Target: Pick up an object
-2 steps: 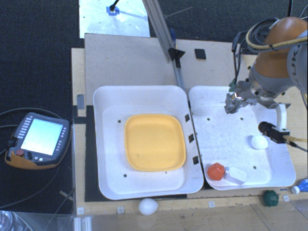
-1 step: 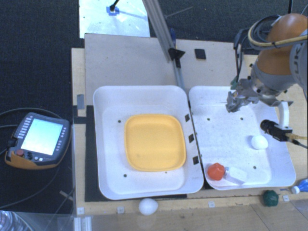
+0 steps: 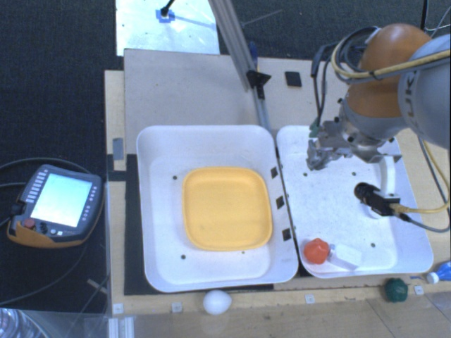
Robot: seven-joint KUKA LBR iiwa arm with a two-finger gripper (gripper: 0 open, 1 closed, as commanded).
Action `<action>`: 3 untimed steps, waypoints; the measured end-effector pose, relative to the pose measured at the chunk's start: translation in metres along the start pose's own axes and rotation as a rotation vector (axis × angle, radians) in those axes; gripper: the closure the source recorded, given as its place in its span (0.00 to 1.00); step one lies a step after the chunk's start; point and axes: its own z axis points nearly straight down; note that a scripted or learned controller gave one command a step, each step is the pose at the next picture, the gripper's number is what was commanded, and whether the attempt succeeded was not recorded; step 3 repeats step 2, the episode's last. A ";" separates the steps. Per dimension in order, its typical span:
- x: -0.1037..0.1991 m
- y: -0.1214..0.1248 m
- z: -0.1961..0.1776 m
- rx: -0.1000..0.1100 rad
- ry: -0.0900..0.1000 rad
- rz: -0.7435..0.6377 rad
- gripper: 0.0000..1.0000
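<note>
Held over the upper left part of the right bin (image 3: 331,210), the tool (image 3: 318,157) is seen from above, just inside the rim that is shared with the left bin. Whether it is open or closed cannot be told.

At the far left, off the table (image 3: 176,83), a handheld control pad (image 3: 53,204) with a lit screen is laid on dark flooring. The left bin (image 3: 158,189) is largely taken up by a square yellow plate (image 3: 227,208), with a band of bare white floor left around it. A white ball (image 3: 217,302) is set on the table just outside that bin's near edge.

In the right bin, most of the floor is left open. A small object with an orange cap (image 3: 317,251) is found lying on its side in the near left corner, close to the rim. It is well apart from the tool and nearer the viewer. A dark green object (image 3: 396,289) is placed on the table just beyond the right bin's near edge, toward its right corner.
</note>
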 end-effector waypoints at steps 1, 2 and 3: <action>0.057 -0.012 -0.010 0.000 0.000 0.000 1.00; 0.107 -0.028 0.002 0.001 0.000 0.001 1.00; 0.107 -0.028 0.002 0.001 0.000 0.001 1.00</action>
